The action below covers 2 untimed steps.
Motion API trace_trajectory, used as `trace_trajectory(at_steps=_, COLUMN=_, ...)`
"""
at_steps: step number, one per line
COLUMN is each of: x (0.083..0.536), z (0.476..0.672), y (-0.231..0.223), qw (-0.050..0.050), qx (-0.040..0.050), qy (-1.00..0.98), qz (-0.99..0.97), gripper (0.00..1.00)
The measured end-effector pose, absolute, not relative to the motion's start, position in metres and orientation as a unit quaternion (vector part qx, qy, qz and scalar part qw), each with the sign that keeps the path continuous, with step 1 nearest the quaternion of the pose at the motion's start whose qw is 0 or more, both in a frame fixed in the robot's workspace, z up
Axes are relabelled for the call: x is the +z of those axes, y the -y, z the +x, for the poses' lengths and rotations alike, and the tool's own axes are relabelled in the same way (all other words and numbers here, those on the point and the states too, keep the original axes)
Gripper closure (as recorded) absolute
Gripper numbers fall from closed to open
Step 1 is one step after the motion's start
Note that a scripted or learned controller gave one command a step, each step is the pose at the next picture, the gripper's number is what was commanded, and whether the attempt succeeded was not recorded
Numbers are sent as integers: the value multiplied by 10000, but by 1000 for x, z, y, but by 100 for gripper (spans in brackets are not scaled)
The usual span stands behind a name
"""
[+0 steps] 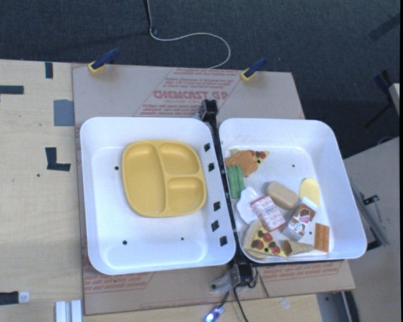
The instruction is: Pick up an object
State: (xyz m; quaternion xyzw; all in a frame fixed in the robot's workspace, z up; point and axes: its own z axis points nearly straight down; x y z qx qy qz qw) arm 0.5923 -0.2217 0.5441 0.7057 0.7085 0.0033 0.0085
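Single fixed camera above the bench (27, 180), angled down, perhaps mid-distance, both bins (101, 247) framed

Two white bins sit side by side on a cardboard sheet (188, 92) on the desk (27, 180). The left bin (97, 240) holds a yellow divided plate (164, 178). The right bin (336, 173) holds toy food right of that plate: a green piece (235, 181) nearest, pizza slices (247, 159) and (263, 240), a tan bread roll (283, 195), a yellow piece (310, 192) farthest.
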Motion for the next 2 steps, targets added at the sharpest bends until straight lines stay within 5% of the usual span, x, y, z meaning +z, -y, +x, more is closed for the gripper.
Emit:
trace_trajectory(at_steps=1, x=411, z=557, y=224, qw=-64, qx=-36, qy=-7064, qz=7078, gripper=100)
trace_trajectory(at_steps=2, x=542, z=609, y=222, qw=75, qx=27, qy=-7086, qz=7056, gripper=100)
